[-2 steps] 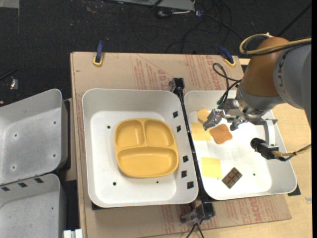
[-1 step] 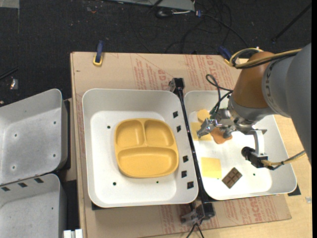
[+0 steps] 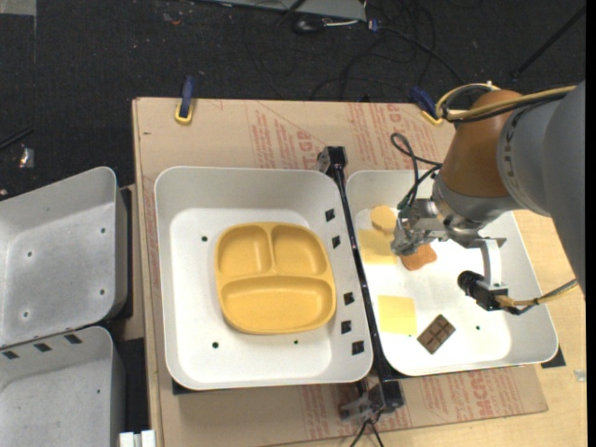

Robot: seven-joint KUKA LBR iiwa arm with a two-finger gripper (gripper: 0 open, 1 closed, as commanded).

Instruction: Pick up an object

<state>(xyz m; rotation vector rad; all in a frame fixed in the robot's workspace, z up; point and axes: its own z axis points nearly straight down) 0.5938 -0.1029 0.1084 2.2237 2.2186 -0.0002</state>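
My gripper is low inside the right bin, near its left-middle part, with the grey and orange arm reaching in from the right. An orange block lies right at the gripper's tip, touching or almost touching it. A round yellow-orange piece sits just left of the gripper. A pale yellow flat square lies below that piece. Nearer the front are a brighter yellow square and a small brown waffle-like piece.
The left bin holds a yellow divided plate. A black divider rail runs between the bins. A black fitting with cables hangs off the arm over the right bin. Grey metal trays lie left of the bench.
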